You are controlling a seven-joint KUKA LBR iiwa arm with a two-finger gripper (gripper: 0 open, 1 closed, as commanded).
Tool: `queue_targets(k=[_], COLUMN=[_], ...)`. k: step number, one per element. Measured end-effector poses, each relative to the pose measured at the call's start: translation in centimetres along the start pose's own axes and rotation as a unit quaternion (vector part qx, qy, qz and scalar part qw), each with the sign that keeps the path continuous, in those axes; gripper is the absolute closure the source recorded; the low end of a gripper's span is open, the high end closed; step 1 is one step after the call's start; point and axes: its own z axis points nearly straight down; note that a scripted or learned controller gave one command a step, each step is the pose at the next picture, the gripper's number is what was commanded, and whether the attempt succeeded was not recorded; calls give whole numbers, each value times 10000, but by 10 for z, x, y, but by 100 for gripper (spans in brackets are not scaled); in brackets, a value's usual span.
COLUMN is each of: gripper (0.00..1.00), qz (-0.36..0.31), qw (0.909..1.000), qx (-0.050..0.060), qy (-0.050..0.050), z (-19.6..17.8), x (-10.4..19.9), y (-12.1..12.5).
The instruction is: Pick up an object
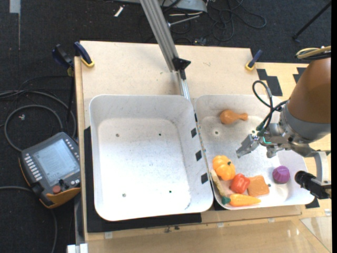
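dark carpet strewn with cables surrounds the pale tabletop (137, 67), which carries two shallow white bins; the left bin (95, 109) has nothing in it, and the toys all sit in the right bin (210, 101). the jaws (251, 143) hang over the middle of that bin with nothing between them, and from this angle it cannot be told whether they are spread or closed. the nearest likely target, a small orange pumpkin (223, 167), lies below and to the left of the jaws in the view, apart from them, with a red pepper (239, 183), an orange block (258, 186) and a carrot (244, 200) crowded just beside it near the front rim. a tan gourd (231, 116) lies alone toward the back, and a purple ball (281, 174) sits off to the right. the risk is probably the crowding: a descent onto the pumpkin could catch the pepper, or push the round toy against the bin wall so it slips free.
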Motion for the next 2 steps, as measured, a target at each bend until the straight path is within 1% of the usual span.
queue_targets(k=[1,2], gripper=[0,0], qz=[0,2], qw=[10000,10000], qx=[29,29], qy=[7,6], z=[54,107], x=[11,10], y=[0,9])
